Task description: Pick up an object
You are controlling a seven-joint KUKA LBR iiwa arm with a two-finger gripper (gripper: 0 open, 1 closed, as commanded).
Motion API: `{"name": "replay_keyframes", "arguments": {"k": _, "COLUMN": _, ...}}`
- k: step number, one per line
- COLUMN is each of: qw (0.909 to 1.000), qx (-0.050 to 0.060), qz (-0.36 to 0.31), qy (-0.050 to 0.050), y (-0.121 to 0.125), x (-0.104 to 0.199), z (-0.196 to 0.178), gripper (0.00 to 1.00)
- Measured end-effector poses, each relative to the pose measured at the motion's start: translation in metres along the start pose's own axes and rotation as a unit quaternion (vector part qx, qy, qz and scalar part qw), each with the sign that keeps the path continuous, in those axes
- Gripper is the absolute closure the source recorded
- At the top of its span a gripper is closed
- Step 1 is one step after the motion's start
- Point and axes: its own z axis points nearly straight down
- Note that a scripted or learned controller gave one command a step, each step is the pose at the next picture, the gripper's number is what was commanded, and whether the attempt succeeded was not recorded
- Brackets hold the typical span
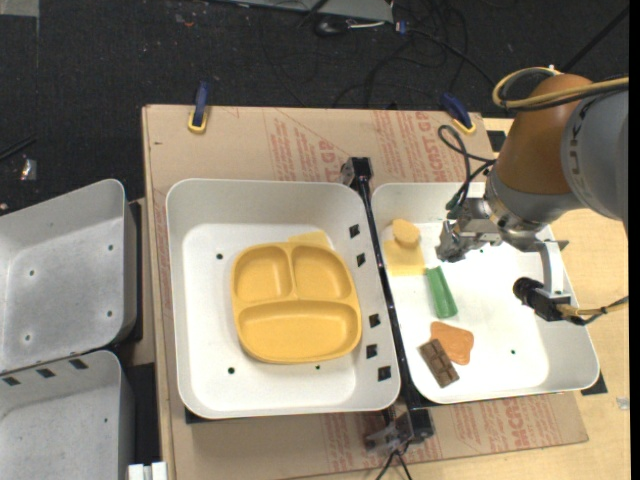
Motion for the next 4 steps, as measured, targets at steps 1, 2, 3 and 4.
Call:
{"name": "replay_keyframes", "arguments": {"k": 1, "qw": 1.0, "qx": -0.002, "qz": -0.002, "qy": 0.0, "y": 0.002, "x": -0.001, "z": -0.064, "gripper": 1.0}}
{"name": "replay_keyframes", "arguments": {"k": 2, "qw": 1.0, "qx": -0.002, "qz": -0.003, "qy": 0.0, "y": 0.01, "x": 0.005, "z": -0.124, "gripper": 1.0}}
{"name": "replay_keyframes", "arguments": {"k": 3, "qw": 1.0, "qx": 0.001, "qz": -0.005, "qy": 0.001, "y": 0.015, "x": 0.052, "z": -0.118, "gripper": 1.0}}
{"name": "replay_keyframes", "arguments": {"k": 4, "qw": 1.0, "qx": 0.002, "qz": -0.005, "qy": 0.001, "y": 0.007, "x": 0.11, "z": -0.119, "gripper": 1.0}}
